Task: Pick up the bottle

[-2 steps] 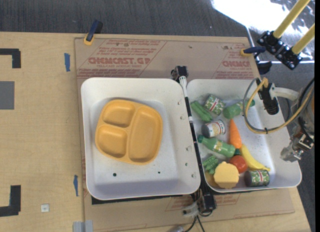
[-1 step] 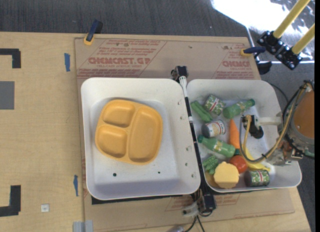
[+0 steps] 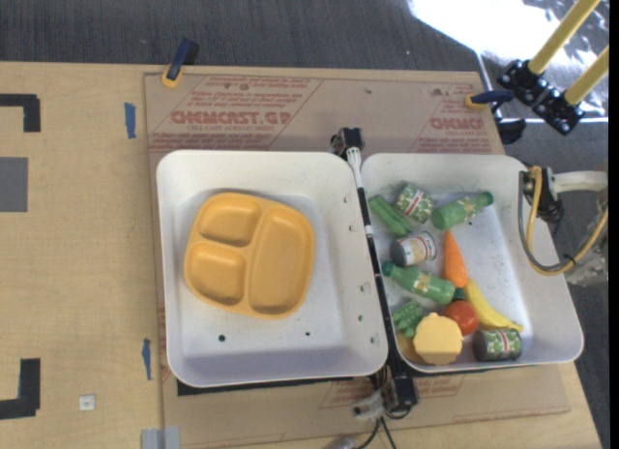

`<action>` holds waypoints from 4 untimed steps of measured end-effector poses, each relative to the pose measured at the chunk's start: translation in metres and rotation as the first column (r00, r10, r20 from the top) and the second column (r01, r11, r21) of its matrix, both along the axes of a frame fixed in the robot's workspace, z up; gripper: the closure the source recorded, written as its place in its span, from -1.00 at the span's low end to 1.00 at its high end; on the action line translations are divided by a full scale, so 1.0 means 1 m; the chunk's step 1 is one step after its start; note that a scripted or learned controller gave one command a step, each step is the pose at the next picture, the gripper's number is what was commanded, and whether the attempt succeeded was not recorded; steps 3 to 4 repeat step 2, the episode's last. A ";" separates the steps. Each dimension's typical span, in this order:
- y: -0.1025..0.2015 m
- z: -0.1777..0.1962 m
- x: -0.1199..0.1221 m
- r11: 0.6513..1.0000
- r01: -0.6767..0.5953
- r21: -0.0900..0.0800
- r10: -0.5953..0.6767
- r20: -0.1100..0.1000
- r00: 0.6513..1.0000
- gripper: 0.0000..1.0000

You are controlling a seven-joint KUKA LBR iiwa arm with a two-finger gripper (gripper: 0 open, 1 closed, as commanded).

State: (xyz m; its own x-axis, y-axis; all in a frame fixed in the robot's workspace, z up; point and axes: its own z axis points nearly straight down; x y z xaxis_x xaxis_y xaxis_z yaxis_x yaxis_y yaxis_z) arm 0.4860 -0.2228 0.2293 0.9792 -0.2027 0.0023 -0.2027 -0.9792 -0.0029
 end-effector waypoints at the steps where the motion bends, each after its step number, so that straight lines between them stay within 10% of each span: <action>1: 0.000 -0.033 0.004 1.000 0.003 0.001 -0.003 -0.004 1.000 1.00; 4: 0.000 -0.046 -0.001 1.000 -0.003 0.000 0.003 -0.004 1.000 1.00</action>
